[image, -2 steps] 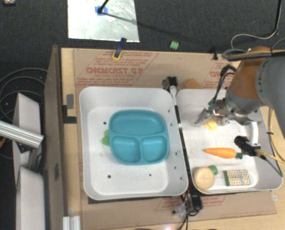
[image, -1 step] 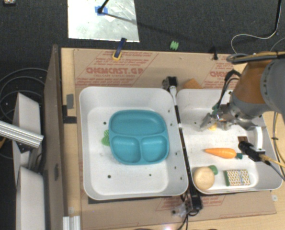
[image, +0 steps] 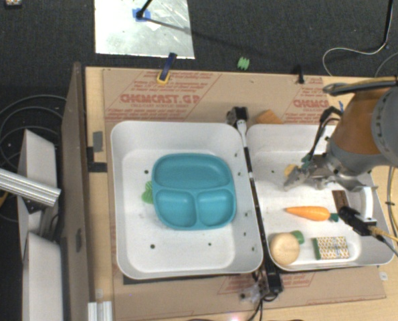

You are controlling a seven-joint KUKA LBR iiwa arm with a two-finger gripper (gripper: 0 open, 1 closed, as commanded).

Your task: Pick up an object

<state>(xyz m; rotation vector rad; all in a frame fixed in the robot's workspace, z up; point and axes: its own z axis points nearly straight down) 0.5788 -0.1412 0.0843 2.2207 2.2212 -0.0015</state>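
In the camera view the arm (image: 369,129) reached in from the right over the right bin (image: 272,139), its gripper (image: 293,176) low near the bin's middle — whether it was open or closed could not be told. Just nearer lay a carrot (image: 307,212), apart from the gripper. At the bin's near edge sat a pale round ball (image: 285,247) beside a small patterned box (image: 331,247). The left bin (image: 128,179) on the counter (image: 185,92) held a blue divided tray (image: 193,190).
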